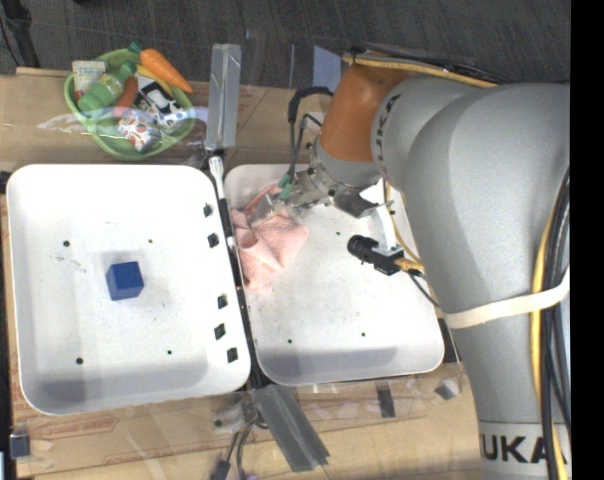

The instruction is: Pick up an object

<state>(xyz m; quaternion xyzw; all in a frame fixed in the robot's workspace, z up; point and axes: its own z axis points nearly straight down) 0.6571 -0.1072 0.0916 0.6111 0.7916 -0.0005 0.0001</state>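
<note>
- The counter (132,430) has a flat brown surface that looks like cardboard, and it carries two shallow white bins with rounded corners.
- The left bin (42,388) is smooth, with a few small dark dots on its floor.
- A blue cube (125,280) with sharp edges sits alone on that floor, near the middle and a little to the left.
- The right bin (382,353) holds a soft pink cloth (270,243), crumpled in folds against its left wall.
- The end effector (294,190) is low over the far end of the pink cloth, just beside or touching it; I cannot tell if it is wide or narrow.
- The arm (482,168) is thick, round and smooth grey, with an orange band (350,118) above the wrist.
- Behind the left bin, a round green bowl (112,146) stands on the counter, full of small mixed things, with an orange carrot shape (162,66) on top.
</note>
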